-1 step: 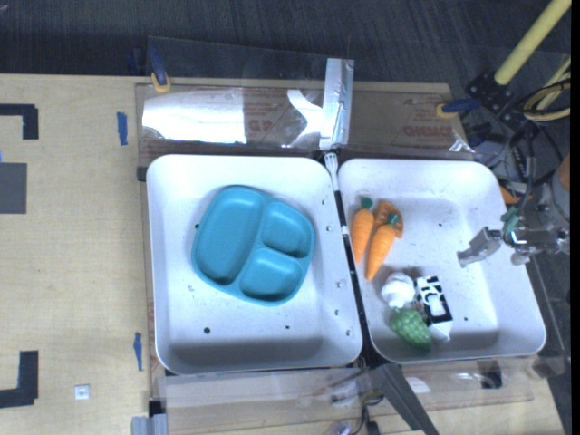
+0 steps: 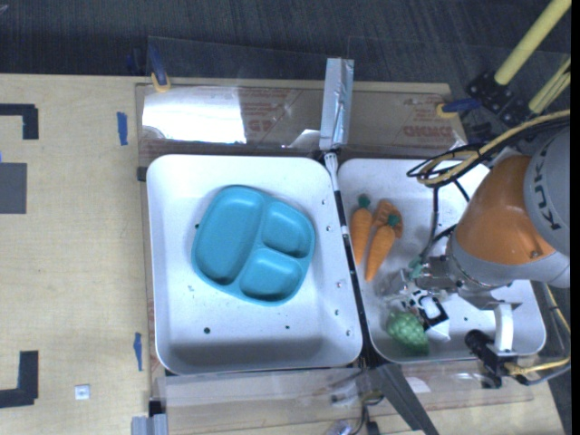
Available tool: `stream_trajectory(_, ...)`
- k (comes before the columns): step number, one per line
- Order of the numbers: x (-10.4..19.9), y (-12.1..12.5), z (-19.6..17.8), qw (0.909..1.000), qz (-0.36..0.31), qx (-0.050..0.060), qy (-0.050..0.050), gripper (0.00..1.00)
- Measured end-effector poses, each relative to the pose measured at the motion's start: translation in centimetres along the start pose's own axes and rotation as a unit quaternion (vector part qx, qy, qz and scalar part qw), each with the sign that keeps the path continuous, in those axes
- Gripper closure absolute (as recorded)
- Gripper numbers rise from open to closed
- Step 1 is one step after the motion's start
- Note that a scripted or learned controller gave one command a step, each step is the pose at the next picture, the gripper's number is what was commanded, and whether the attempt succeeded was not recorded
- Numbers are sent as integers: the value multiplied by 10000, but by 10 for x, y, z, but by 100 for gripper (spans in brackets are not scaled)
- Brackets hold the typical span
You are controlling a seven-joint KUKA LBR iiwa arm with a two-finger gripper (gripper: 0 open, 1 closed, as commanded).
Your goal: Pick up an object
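Your arm (image 2: 507, 220) reaches in from the right, its orange band bulging above the wrist, cables looping over it. The gripper (image 2: 419, 299) points down and leftward, low over the right-hand side.

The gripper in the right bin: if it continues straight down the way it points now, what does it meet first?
Probably the green ball, which lies right under the gripper. The carrots lie further back. Depth is hard to judge from above.
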State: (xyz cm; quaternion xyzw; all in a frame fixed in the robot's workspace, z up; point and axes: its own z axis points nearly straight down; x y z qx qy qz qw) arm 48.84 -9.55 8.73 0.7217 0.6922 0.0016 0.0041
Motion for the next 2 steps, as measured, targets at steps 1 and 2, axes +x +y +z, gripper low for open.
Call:
stream_trajectory(1, 0, 2, -11, 10000, 7, -21, 6, 100)
stream_trajectory(2, 50, 40, -138, 9970, -779, 11, 22, 100)
